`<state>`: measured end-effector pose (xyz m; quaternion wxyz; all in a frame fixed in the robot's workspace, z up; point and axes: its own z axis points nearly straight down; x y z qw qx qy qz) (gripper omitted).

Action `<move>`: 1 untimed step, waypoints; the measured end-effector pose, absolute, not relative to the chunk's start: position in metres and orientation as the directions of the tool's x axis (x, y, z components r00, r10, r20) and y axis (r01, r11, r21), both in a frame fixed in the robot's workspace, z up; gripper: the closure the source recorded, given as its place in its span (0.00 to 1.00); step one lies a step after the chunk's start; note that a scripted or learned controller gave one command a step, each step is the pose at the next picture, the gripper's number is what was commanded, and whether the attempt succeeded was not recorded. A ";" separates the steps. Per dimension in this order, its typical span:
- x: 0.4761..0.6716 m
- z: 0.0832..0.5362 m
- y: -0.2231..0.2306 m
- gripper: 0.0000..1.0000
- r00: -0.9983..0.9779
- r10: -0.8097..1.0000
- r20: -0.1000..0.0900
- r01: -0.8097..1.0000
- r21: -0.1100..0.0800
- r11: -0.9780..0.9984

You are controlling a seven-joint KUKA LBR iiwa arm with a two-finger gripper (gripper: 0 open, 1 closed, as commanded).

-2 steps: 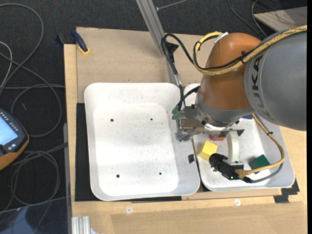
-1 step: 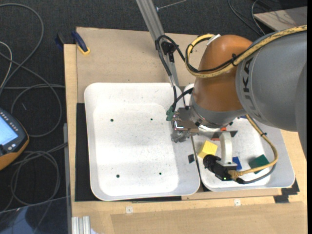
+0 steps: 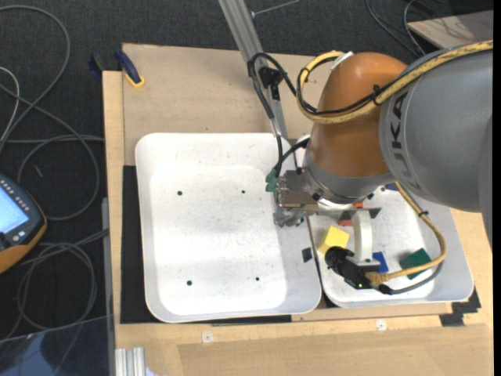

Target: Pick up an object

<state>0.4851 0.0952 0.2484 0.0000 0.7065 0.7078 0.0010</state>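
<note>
While the grey arm with the orange band (image 3: 352, 108) reached in from the right, its end effector (image 3: 288, 210) sat low over the seam between the shallow white left bin (image 3: 156, 178) and the shallow white right bin (image 3: 450, 284), probably lining up on the clutter there. Whether it was released or clenched could not be told. Candidate objects lay in the right bin: a small yellow block (image 3: 335, 236), a white strip (image 3: 364, 237), a blue piece (image 3: 380, 258) and a green block (image 3: 417, 257), all loose, small, partly under the wrist. None was seen grasped.
</note>
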 end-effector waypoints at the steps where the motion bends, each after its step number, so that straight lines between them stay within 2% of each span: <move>1: 0.485 0.248 0.095 0.00 -0.001 1.000 0.001 1.000 0.001 0.001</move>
